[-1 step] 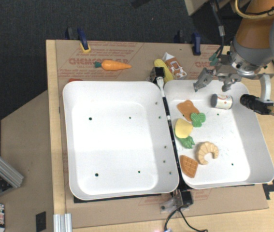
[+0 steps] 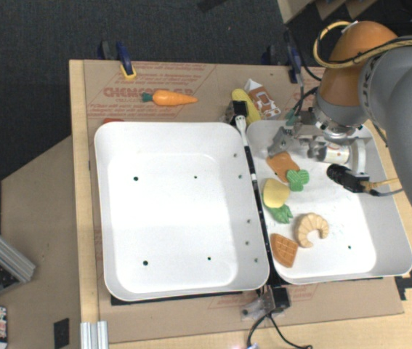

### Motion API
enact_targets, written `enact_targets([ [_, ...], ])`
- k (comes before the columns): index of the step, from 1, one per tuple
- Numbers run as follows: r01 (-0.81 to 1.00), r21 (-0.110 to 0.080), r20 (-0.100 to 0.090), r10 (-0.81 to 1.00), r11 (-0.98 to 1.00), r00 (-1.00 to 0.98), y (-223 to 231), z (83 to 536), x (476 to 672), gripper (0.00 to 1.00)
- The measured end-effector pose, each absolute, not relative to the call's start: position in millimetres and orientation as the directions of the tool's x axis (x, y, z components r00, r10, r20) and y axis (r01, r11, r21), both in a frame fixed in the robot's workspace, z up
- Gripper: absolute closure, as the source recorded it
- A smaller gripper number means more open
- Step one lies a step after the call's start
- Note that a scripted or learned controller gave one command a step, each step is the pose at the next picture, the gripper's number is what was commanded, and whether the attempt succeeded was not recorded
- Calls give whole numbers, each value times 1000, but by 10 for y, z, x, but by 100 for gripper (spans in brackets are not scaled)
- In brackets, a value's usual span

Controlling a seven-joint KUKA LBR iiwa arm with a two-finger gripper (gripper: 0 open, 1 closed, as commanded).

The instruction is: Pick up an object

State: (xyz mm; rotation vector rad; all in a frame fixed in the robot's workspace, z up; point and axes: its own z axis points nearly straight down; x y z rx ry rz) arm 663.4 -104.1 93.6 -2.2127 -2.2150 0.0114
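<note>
The grey arm's two-finger tool [image 2: 298, 138] sits low over the far left corner of the right shallow white plastic bin [image 2: 380, 257]. Whether it is apart or together cannot be told, as the wrist hides that part. Just below the tool lies a flat orange toy slice [image 2: 283, 163], with a small green leafy toy [image 2: 298, 179] touching its near end. Nearer the camera in the same bin are a pale yellow rounded toy [image 2: 275, 193] resting on another green piece [image 2: 282, 213], a tan toy croissant [image 2: 312, 228] and an orange waffle-patterned toy [image 2: 284, 250]. The left shallow white plastic bin [image 2: 169, 209] lies beside it. On the cardboard-covered desk [image 2: 89, 93] beyond the bins lies an orange toy carrot [image 2: 171, 99], and a yellow toy banana [image 2: 243, 102] beside a small brown and white packet [image 2: 264, 102].
</note>
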Motion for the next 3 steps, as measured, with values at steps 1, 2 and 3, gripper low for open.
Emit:
enact_targets([
  [1, 1000, -1, 1, 1000, 1, -1, -1049, 1022, 6665, 0],
  [2, 1000, -4, 1, 1000, 1, -1, -930, 838, 6529, 0],
  [3, 1000, 2, 0, 1000, 0, 0, -936, 965, 6549, 100],
])
